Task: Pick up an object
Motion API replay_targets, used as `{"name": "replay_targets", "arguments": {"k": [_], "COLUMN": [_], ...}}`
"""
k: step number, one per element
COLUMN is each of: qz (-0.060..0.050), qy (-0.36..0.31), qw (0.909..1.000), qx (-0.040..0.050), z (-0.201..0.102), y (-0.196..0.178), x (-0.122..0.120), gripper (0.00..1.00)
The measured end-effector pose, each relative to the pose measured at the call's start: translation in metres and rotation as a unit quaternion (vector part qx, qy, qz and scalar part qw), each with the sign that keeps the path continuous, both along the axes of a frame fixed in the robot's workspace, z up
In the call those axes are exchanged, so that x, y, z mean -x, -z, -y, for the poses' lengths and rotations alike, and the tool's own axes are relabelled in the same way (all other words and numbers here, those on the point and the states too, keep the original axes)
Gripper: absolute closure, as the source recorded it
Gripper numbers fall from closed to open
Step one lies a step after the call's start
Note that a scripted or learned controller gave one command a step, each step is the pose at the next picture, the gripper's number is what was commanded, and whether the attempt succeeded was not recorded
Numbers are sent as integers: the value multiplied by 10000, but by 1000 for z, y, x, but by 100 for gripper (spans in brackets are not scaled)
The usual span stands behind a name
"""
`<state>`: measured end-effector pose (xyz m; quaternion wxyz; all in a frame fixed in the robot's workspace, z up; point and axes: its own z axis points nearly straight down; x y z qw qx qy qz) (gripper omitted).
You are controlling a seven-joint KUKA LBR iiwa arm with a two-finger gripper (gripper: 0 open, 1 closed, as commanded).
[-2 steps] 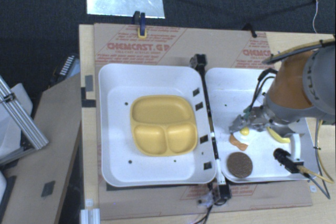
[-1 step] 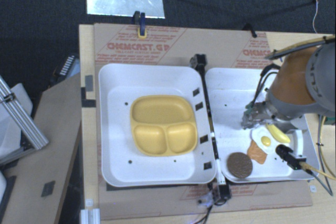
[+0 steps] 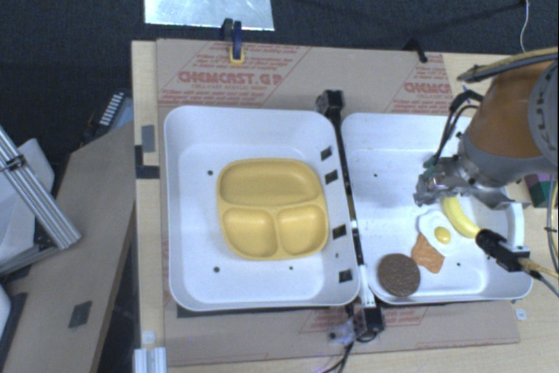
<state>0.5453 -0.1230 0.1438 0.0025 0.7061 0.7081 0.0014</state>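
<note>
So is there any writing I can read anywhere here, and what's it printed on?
"CHEMCAST" followed by letters too blurred to make out: red print on the brown protective sheet under the two white bins, top left.
The same red print, partly cut off by the arm: top right of that sheet.
I can read nothing else.
</note>
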Motion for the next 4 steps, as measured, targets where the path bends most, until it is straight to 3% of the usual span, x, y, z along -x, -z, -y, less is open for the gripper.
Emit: {"name": "replay_targets", "arguments": {"k": [2,4], "qz": [7,-25], "qy": [-9,-39], "qw": [10000,10000], "qx": [0,-18], "z": [-2,-112], "y": [-107,-81], "x": [-21,-28], "gripper": [100,100]}}
